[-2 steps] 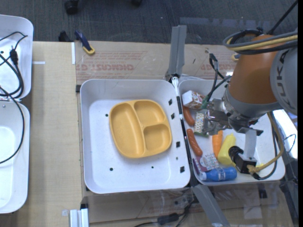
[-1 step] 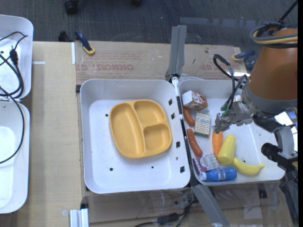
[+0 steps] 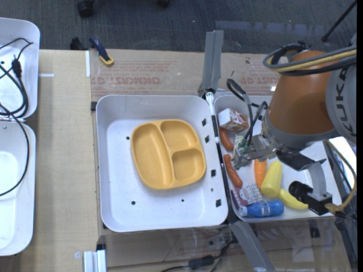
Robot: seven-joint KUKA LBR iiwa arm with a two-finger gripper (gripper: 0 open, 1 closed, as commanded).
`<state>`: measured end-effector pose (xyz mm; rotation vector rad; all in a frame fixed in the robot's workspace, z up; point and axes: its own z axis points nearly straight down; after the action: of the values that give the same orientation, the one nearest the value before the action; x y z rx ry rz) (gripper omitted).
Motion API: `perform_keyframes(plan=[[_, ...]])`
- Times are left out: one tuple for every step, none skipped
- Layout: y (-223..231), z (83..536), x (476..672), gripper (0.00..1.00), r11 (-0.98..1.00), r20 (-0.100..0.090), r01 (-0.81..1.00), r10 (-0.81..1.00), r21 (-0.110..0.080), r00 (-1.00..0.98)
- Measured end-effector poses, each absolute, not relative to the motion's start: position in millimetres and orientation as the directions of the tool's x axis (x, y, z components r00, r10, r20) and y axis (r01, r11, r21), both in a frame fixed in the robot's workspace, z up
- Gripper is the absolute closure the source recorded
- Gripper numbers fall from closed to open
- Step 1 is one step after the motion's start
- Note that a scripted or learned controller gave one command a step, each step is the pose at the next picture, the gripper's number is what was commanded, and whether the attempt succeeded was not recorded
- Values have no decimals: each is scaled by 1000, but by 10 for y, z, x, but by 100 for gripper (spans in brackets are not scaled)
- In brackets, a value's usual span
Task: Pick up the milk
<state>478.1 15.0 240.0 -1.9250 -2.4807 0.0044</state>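
White and red, the milk (image 3: 232,118) lay untouched while the hand (image 3: 245,152) hovered near, its grip unreadable, probably approaching; next it needed centring over the carton.

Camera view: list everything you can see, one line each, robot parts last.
Left bin: one, white, centre of the bench.
Divided plate: one, yellow, lying in the left bin.
Right bin: one, white, beside the left bin, partly under the arm.
Milk carton: one, white and red, far end of the right bin.
Hot dogs: two, orange-red, along the right bin's left wall.
Carrot: one, orange, right bin.
Mustard bottle: one, yellow, right bin.
Banana: one, yellow, right bin.
Blue bottle: one, near end of the right bin.
Arm: one, grey and orange, over the right bin.
Hand: one, low over the right bin.
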Motion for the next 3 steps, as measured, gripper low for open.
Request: perform_keyframes(plan=[[440, 2133, 4774, 100, 451, 1, 892, 892, -4, -451], [308, 1905, 4774, 100, 773, 2, 634, 634, -2, -773], [847, 1914, 4780, 100, 931, 0, 364, 364, 0, -931]])
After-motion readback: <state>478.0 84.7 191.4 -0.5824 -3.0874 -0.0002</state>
